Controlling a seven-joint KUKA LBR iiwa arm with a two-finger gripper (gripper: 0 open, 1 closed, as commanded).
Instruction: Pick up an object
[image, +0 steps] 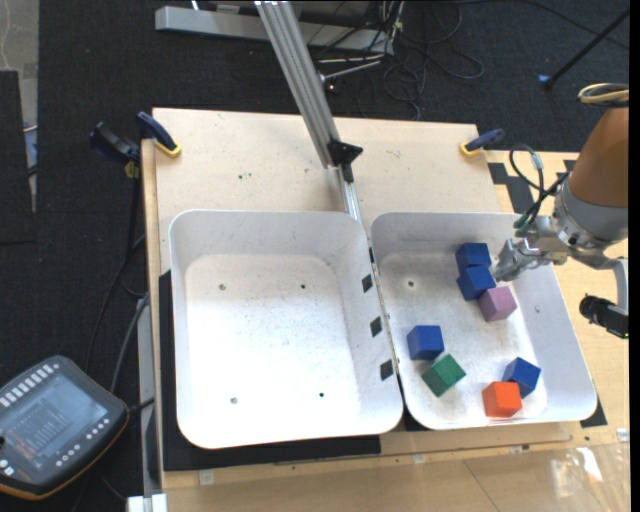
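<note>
A grey robot arm (600, 180) with an orange band above its wrist reaches in from the right over the right bin (560, 330), one of two shallow white bins set side by side on a pale table (260, 160). Its claw (510, 262) hangs low over the upper part of that bin, just beside two stacked-looking dark blue blocks (474, 270) and just above a lilac block (497, 302); whether the claw is open, closed or gripping anything cannot be told from this angle, and no block is visibly between its tips. The lilac block lies touching or nearly touching the lower of the two dark blue blocks. Nearer the bin's middle sits another blue block (425, 341), with a green block (443, 374) just below it, tilted. Toward the bin's lower right corner an orange block (502, 399) rests beside a further blue block (522, 375), the two close together. The left bin (190, 300) shows a speckled white floor. A slanted metal rail (305, 85) runs down from the top to the seam between the bins. Blue-and-yellow clamps (158, 132) grip the table's far corners, and a handheld control pendant (50, 425) lies at lower left on the dark floor.
</note>
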